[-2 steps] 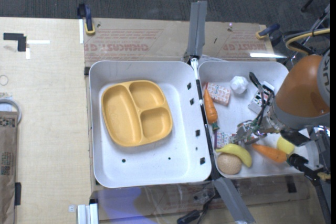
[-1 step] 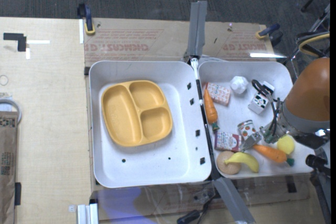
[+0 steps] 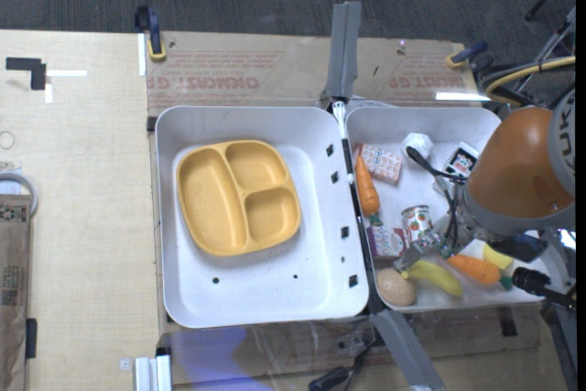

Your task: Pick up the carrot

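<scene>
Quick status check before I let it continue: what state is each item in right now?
Carrot: lying along the right bin's left wall, not gripped.
Second carrot: lying near the right bin's front, beside the arm.
Banana: lying flat.
Can: upright.
Yellow plate: flat in the left bin, compartments bare.
Gripper: low over the right bin's clutter.

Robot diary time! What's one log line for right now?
arm: over right bin | carrot: lying by bin's left wall, untouched | yellow plate: left bin

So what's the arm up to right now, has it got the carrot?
Gripper low in right bin, grip unclear. Carrot by left wall, untouched. Second carrot near arm. Banana, can crowd gripper.
</scene>
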